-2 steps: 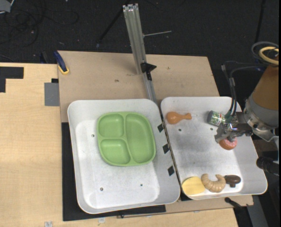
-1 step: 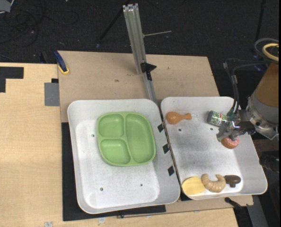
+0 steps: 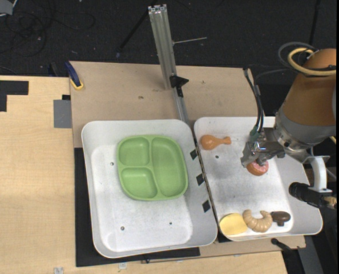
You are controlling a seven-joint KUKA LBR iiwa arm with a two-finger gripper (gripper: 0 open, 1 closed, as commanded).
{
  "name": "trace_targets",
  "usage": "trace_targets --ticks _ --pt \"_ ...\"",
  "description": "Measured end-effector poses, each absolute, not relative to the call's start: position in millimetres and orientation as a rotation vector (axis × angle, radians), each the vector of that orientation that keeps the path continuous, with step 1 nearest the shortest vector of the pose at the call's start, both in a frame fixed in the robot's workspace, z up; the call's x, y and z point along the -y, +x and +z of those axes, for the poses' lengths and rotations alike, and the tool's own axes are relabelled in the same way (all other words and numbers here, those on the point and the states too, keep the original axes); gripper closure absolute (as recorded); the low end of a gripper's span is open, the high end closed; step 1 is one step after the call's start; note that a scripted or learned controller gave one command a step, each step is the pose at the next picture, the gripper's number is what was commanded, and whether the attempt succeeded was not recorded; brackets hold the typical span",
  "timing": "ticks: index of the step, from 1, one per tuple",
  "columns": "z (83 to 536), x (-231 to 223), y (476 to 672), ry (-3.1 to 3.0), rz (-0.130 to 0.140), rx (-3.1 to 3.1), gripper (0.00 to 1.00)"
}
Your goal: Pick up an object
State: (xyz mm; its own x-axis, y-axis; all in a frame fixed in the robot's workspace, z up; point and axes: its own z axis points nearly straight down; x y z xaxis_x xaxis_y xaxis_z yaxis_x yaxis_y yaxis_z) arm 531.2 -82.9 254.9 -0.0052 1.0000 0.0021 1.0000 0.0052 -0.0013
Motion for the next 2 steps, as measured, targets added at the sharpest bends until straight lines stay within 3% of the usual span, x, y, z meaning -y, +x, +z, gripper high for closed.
trace_targets --ticks 2 --pt "244.0 2.0 574.9 -2.215 0.0 2.225 1.0"
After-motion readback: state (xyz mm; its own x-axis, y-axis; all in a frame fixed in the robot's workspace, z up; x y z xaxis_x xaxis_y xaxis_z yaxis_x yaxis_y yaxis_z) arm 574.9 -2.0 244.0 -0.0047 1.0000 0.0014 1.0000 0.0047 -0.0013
